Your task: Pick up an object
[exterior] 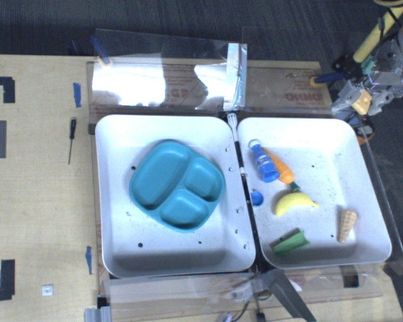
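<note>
The right bin [322, 129] holds several small items. A blue bottle [262, 163] lies beside an orange carrot [280, 168] at its left, with a small blue cap [256, 198] just below them. A yellow banana [294, 202] lies in the middle, a green block [288, 241] near the front wall, and a tan cone [346, 225] at the right. My gripper [360, 102] hangs at the bin's far right corner, above its rim and away from all the items.
A blue divided plate [178, 184] lies in the left bin [114, 146]. A clear plastic sheet [168, 79] stands behind both bins. Cables and a yellow hose [376, 35] trail at the top right.
</note>
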You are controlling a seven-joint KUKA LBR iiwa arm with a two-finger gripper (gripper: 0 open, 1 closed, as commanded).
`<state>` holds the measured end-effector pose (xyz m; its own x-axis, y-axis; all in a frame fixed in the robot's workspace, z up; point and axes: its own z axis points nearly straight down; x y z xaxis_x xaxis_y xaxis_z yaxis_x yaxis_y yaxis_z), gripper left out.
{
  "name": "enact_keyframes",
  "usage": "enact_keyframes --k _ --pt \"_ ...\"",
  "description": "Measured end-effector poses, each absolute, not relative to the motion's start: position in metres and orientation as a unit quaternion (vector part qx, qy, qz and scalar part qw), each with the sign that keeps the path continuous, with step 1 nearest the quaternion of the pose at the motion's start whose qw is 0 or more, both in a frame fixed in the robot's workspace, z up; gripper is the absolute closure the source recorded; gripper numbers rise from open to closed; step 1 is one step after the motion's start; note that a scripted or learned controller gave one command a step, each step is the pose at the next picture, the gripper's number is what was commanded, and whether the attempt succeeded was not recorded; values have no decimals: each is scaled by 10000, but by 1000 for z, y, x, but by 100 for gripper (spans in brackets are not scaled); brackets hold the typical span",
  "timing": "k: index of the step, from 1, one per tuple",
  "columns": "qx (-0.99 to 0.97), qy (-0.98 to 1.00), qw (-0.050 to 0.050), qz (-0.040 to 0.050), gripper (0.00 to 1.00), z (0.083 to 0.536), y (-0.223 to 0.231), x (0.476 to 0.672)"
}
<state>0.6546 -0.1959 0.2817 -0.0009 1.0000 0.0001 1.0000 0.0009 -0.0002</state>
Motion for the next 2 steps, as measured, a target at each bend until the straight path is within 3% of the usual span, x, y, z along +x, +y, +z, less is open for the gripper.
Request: enact_keyframes --k 1,2 --pt "-6869 -7267 50 25 0 147 -152 662" --pt "-6480 -7617 16 2 0 112 -97 658"
